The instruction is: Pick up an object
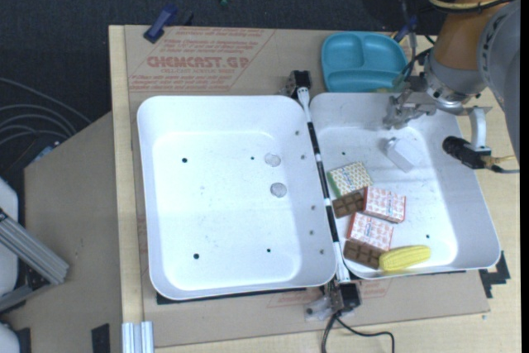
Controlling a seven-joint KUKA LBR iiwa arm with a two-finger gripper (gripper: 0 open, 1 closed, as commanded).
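Claw (402, 113), grip state indiscernible, poised over the right bin (463, 202) above a white block (404, 153).

In the upper middle of the frame I read red print, "CHEMCAST GP", on the brown board (207, 54) under my bins; the smaller lines around it are illegible.
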